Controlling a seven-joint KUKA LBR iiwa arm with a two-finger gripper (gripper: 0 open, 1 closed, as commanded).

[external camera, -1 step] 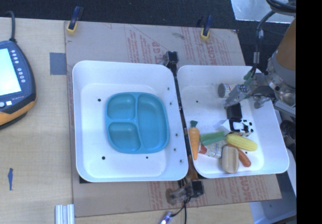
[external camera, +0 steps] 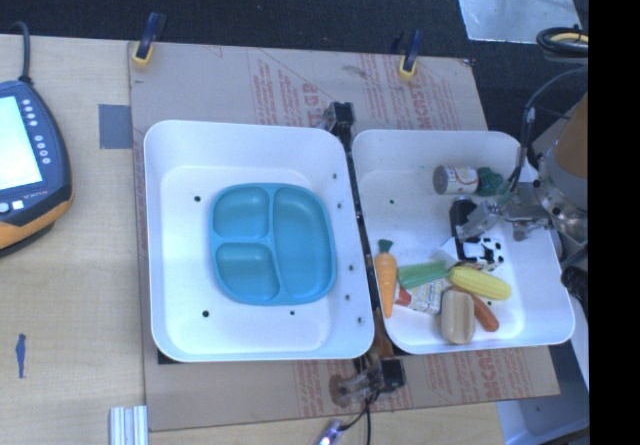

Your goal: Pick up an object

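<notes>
**Robot arm reaching into the right bin of toy food**

A wooden bench (external camera: 80, 283) seen from above carries two shallow white bins side by side on a sheet of brown cardboard (external camera: 300, 83) held by two clamps at its far edge.

The left bin (external camera: 170, 233) holds a blue divided plate (external camera: 272, 243) with three compartments, lying flat near the bin's middle.

The right bin (external camera: 400, 158) holds a cluster of small toy items. Along its left wall lies a carrot (external camera: 385, 278), pointing toward the near edge. Just right of it, a green vegetable (external camera: 425, 272) lies slanted, touching a yellow corn cob (external camera: 481, 282). Below the corn sit a tan bread-like piece (external camera: 458, 316) and a small orange-red sausage shape (external camera: 486, 315), close together near the bin's front wall. A black-and-white patterned item (external camera: 488, 251) lies just above the corn. Toward the far side of the bin rests a small can (external camera: 456, 178) on its side, with a dark green item (external camera: 490, 180) just beside it.

The grey arm (external camera: 560, 183) enters from the right edge. Its gripper (external camera: 468, 220) is low over the right bin, between the can and the patterned item. Whether it is apart or together cannot be told, and nothing can be seen held in it.

At the left edge of the bench lies a control pendant (external camera: 25, 163) with a lit screen.
</notes>
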